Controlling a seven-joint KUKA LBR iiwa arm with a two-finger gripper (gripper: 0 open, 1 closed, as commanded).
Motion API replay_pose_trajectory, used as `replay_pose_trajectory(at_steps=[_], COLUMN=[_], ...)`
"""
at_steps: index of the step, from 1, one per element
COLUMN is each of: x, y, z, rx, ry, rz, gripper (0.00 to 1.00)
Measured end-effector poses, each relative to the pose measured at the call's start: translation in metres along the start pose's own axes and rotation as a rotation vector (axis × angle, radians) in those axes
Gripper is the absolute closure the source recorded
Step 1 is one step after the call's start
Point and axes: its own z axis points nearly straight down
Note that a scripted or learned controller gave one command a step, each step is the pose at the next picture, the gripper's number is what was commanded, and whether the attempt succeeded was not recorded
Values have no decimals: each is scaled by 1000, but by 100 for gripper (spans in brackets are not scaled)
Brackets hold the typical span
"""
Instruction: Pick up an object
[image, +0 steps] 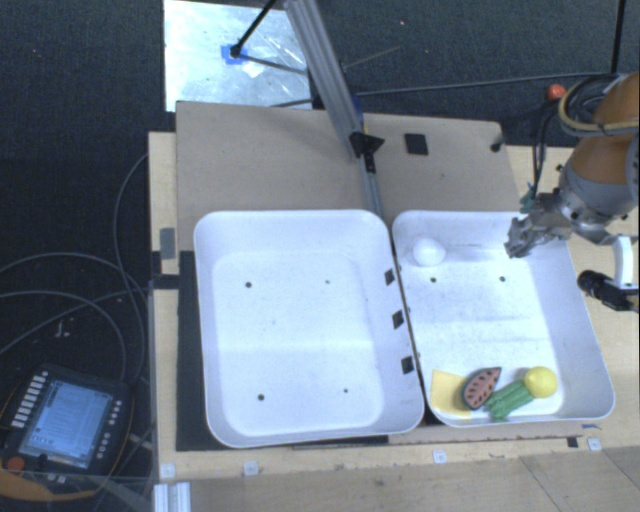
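Gripper (520, 240) is hanging over the far right corner of the right bin (590, 350), can't tell its state from here. White ball (428, 252) is sitting at that bin's far left corner. Yellow wedge (447, 390), watermelon slice (482, 385), green piece (508, 399) and yellow ball (540, 381) are lying along its near wall. Left bin (215, 300) is sitting just beside it

Both bins (300, 240) are plain white with tiny dark dots. Lower right there's a yellow ball (541, 381), a green pickle-looking thing (510, 398), a red-brown slice (482, 385) with dark specks – and a white ball (428, 252) up top.
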Motion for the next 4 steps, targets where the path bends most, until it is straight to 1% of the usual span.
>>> replay_pose_trajectory(at_steps=[1, 2, 3, 4], x=[1, 1, 53, 112], y=[-6, -6, 0, 8], z=[-46, -63, -75, -66], rx=[2, 4, 4, 5], ry=[0, 1, 2, 3], rz=[0, 0, -4, -4], gripper=[100, 100, 100, 100])
